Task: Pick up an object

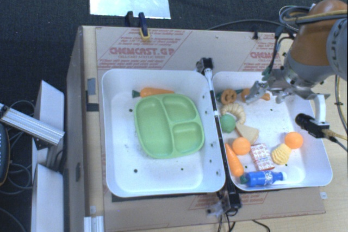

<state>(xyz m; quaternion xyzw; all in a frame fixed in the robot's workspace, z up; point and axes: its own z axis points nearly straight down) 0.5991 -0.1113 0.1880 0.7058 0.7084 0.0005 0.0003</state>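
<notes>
My gripper (271,92) hangs over the back of the right bin (321,163), fingers spread open, nothing gripped. A small orange piece (265,97) lies just below it on the bin floor. To its left are a brown pretzel (229,96), a cream ring (235,111) and a green ball (228,123). Nearer the front lie a bread wedge (249,133), an orange ball (241,145), a carrot (234,161), a red-and-white box (260,156), a yellow ridged piece (280,155), another orange ball (293,140) and a blue bottle (263,177).
The left bin (122,171) holds a green divided plate (166,125) with a carrot (156,92) behind it. A raised divider (215,117) separates the bins. A black part (310,125) juts over the right bin's right side.
</notes>
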